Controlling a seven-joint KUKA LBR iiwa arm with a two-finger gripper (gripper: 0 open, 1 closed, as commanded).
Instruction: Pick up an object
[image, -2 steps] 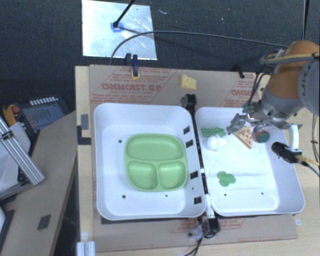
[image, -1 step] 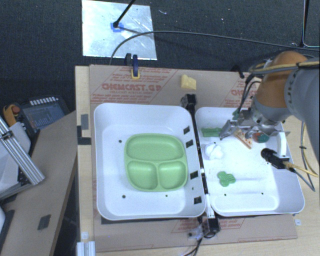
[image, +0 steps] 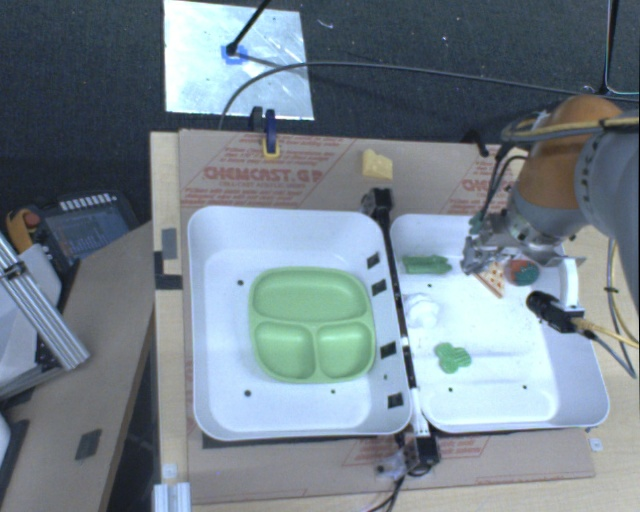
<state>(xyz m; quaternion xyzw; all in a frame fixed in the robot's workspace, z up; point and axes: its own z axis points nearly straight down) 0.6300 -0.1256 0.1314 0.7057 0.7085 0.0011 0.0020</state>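
Gripper (image: 487, 262) low over right bin (image: 580, 400), far-right part; jaw state can't tell, too blurred. Tan wedge-like object (image: 492, 281) and reddish round piece (image: 522, 270) right beside it, possibly touching. Green bar (image: 426, 264) and green lump (image: 452, 356) lie left. Left bin (image: 215, 400) holds green divided plate (image: 308, 324).

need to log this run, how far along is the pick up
Done: the arm has reached into the right bin, and the gripper sits low at its far end beside a tan piece and a round orange-and-teal item. In hand: nothing visibly held; whether it has closed on anything cannot be told. Left: grasping and lifting. The long green piece and green clump lie untouched.
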